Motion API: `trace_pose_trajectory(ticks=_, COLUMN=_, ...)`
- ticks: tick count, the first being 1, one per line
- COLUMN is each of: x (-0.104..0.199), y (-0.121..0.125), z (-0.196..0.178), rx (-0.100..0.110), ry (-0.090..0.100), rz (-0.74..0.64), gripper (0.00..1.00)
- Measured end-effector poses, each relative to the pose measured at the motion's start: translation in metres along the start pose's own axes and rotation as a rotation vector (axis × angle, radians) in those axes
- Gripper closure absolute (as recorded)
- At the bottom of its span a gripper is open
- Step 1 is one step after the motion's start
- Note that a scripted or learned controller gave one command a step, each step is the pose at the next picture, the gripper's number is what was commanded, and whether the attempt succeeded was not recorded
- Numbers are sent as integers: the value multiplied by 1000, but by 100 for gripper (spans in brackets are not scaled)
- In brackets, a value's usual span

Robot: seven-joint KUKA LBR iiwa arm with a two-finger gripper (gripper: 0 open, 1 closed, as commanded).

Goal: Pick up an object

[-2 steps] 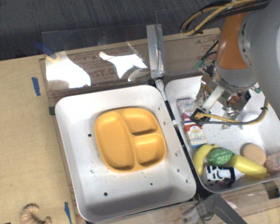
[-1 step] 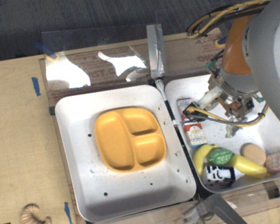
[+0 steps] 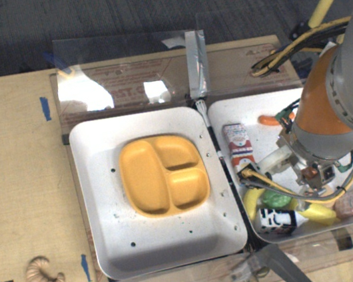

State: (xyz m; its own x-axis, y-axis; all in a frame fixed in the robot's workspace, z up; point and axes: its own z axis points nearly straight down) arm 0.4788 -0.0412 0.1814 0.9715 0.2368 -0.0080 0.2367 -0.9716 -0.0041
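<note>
Two shallow white bins sit side by side on the bench. The left bin [image 3: 96, 185] carries a yellow divided tray [image 3: 163, 173] near its middle, lying flat with one large compartment on the left and two smaller ones on the right. The right bin [image 3: 251, 105] holds the clutter: a small red-and-white packet [image 3: 238, 144] lies along its left edge (there is printing on it, but it is too small to read), an orange piece [image 3: 269, 120] lies near the far edge, a banana [image 3: 319, 213] rests along the near edge, a black-and-white item [image 3: 276, 218] sits just beside it toward the near left corner with a green piece [image 3: 276, 200] touching its top, and a pinkish packet [image 3: 351, 203] lies in the near right corner. The arm [image 3: 335, 99], grey with an orange band, reaches over the right bin from the right, and its gripper [image 3: 307, 174] hangs above the middle of that bin among yellow cables [image 3: 286, 186]; whether it is spread or closed cannot be told. On the bench's near left corner, well apart from the bins, lies a curled tan object [image 3: 44, 275]. Brown cardboard behind the bins bears faint reddish lettering that cannot be read.
</note>
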Motion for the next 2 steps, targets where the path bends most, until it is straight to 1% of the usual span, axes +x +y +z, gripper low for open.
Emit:
trace_pose_trajectory(ticks=1, x=33, y=71, z=94, rx=-2, ry=12, rz=38, gripper=0)
trace_pose_trajectory(ticks=2, x=81, y=79, z=94, rx=-5, ry=10, rz=16, gripper=0)
